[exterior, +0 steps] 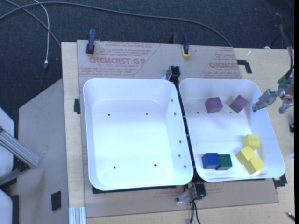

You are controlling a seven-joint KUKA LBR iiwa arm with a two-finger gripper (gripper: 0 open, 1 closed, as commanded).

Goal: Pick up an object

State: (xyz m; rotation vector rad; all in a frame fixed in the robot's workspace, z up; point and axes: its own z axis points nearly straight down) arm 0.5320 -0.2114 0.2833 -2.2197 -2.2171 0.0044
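The right bin (188, 125) holds several small blocks. Two purple cubes (213, 104) (238, 103) lie near its far side. A blue cube (210, 160) touches a green cube (224, 161) at the near wall. Three yellow blocks (251, 141) (245, 154) (254, 164) cluster in the near right corner. My gripper (272, 105) hangs over the bin's far right rim, just right of the second purple cube. Its fingers are spread open with nothing between them.
The left bin (88, 125) sits beside the right one on a cardboard sheet (154, 55) held by two clamps (91, 40) (185, 48). Cables (37, 8) run across the dark floor behind the bench.
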